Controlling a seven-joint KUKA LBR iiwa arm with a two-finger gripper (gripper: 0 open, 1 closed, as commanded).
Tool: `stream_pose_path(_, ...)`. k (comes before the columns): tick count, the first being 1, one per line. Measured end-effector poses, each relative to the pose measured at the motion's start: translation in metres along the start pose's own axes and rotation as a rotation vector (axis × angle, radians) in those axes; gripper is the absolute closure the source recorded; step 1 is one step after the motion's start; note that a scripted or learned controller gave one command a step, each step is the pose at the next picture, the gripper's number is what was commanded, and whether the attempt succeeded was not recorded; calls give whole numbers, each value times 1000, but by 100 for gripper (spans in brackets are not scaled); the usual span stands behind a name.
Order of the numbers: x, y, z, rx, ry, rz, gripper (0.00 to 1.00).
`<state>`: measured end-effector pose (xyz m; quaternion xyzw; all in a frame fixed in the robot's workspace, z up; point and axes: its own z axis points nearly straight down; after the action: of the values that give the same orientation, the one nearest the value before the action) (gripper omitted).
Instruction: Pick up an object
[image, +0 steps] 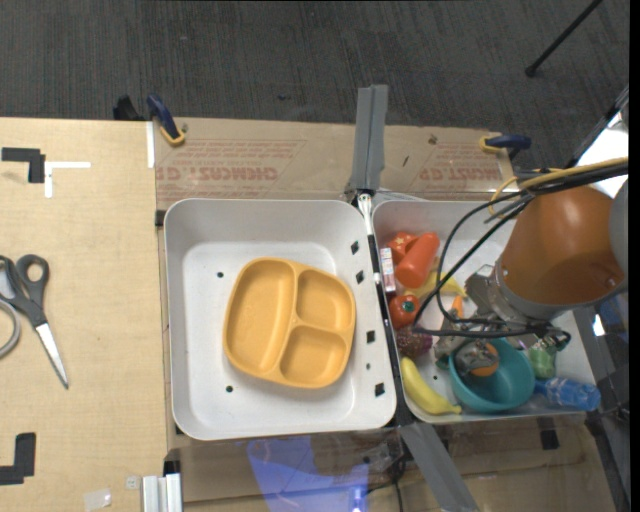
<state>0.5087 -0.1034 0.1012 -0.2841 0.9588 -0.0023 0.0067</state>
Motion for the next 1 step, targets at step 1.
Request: stream_pose_path(1,-49,-23,6,-1,4,277,100)
